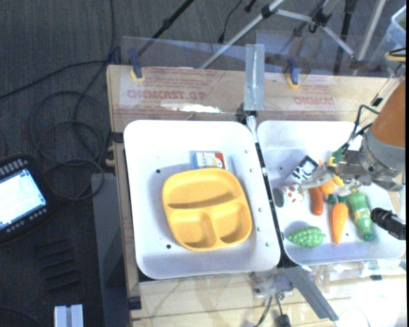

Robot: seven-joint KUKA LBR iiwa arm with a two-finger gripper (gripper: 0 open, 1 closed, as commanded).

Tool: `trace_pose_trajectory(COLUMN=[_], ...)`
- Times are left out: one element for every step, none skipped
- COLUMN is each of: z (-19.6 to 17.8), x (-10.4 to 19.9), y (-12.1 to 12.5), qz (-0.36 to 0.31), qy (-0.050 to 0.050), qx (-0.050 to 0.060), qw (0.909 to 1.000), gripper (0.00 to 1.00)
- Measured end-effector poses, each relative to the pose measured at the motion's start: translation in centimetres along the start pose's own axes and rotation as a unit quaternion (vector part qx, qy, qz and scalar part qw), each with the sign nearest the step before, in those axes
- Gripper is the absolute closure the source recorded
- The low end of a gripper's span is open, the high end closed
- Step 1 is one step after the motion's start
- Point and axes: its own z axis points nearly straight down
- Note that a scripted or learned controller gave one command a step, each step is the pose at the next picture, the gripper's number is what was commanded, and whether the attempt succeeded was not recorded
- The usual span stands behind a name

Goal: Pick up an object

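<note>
**Arm low over the right bin, nothing lifted yet**

Task's candidates sit in the right bin [286, 138]. Clustered near its middle: a short orange carrot-like piece [316, 201], a longer carrot [339, 221] with green top, a green bottle-shaped toy [361, 218] just beside it, a knobbly green piece [306, 236] toward the near edge, a small white spotted object [293, 192], and a black-and-white item [305, 168] farther back. All appear to rest on the bin floor.

The gripper [330, 179] hangs right over this cluster, above the short orange piece. Metal parts and coloured toys overlap there; I cannot tell how wide its grip is set or whether anything is held. Orange band of the arm [394, 118] shows at the right edge.

Progress, as I judge it: reach made, grasp unconfirmed, lift still to come.

Left bin [140, 182] holds a yellow divided tray [206, 206], and behind it, touching its far rim, a small carton [208, 160] with blue and red print, too small to read.

Writing: reddish lettering on the board behind the bins [167, 92], illegible. On the floor at left, a handheld pendant [13, 195] with lit screen, text unreadable.
</note>
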Motion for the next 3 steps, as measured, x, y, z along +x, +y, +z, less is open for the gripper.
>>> trace_pose_trajectory(z=[5.8, 8.9, 8.1], x=[-0.1, 0.4, 0.2], y=[1.0, 3.4, 3.4], qz=[0.014, -0.037, -0.037], qy=[-0.002, -0.002, -0.004], qx=[-0.014, -0.010, -0.010], qw=[0.9998, 0.9992, 0.9993], gripper=[0.00, 0.00, 1.00])
